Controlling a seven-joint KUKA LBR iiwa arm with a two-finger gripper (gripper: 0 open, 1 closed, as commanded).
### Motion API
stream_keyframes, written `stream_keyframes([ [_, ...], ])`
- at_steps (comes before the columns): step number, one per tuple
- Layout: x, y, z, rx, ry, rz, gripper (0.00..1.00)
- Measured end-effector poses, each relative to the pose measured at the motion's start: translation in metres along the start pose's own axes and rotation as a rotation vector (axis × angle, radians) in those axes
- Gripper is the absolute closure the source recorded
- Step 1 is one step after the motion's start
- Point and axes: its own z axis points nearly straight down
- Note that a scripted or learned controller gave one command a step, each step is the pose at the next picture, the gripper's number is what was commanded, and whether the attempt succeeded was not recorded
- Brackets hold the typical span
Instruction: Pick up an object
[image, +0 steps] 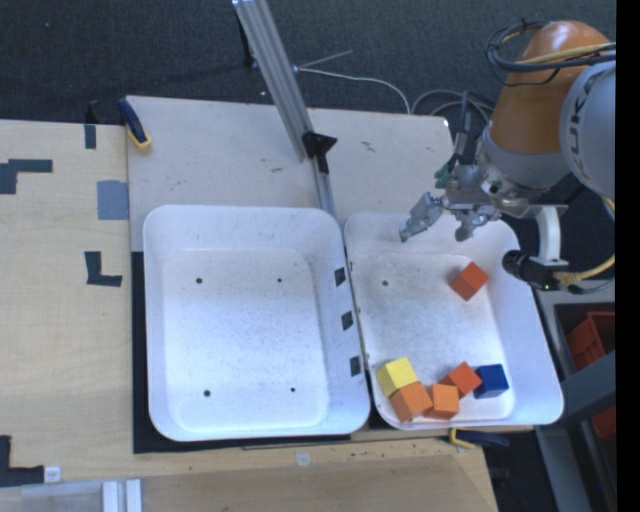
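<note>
On the counter (230, 150), the left bin (240, 320) holds no blocks. The right bin (520, 330) holds a lone orange block (468, 281) near its far right side and, along its near edge, a yellow block (396, 375), three orange blocks (410, 401) and a blue block (491, 380). The tool (438, 228) hangs open above the right bin's far edge, gripping nothing.

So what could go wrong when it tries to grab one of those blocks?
The claw looks open, above the right bin's far end. The lone orange block lies tilted, so it might slip away. The yellow block and its neighbours crowd the near wall, leaving little room for fingers.
</note>
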Motion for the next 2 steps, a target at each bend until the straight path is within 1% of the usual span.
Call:
stream_keyframes([
  [1, -0.079, -0.053, 0.08, 0.011, -0.001, 0.009, 0.0],
  [2, -0.113, -0.02, 0.152, 0.002, 0.0, 0.001, 0.0],
])
